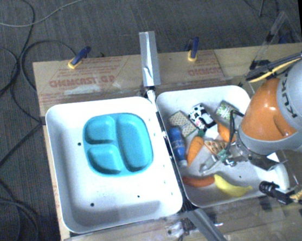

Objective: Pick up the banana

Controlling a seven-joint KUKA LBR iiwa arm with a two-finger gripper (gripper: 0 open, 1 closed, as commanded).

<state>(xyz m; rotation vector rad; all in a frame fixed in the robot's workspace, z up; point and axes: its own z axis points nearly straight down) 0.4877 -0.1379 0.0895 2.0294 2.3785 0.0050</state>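
Overhead, camera view: claw low in the right bin; whether it is parted or gripping anything, cannot tell. One banana, curved, smooth yellow, lies just below the claw, apart from it. Orange carrot just left. Far left, one glossy blue three-compartment tray in the left bin. Arm lettering partly legible: "KU".

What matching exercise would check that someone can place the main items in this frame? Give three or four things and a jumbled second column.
Things:
1. banana
2. blue tray
3. blue bottle
4. carrot

Places:
A. in the left bin
B. near edge of the right bin
C. by the right bin's left wall
D. middle of the right bin, just right of the bottle

Pairs: 1-B, 2-A, 3-C, 4-D
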